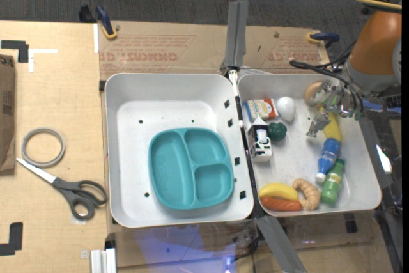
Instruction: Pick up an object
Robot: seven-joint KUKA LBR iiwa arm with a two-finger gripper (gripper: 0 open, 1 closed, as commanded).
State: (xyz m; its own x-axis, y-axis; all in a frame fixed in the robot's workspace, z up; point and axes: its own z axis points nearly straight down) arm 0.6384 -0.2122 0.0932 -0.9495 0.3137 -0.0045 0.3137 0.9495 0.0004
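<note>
1. A roll of tape (43,146) lies on the wooden bench (57,99), left of the bins
2. Scissors (67,189) with grey handles lie just below the tape roll
3. A sheet of brown cardboard (166,51) lies behind the bins
4. Blue clamps (105,21) hold the cardboard at its far edge

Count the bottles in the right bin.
2. A blue plastic bottle lies near the right wall; a green plastic bottle lies just below it, touching. The arm overhangs the top right corner and may hide others.
</note>
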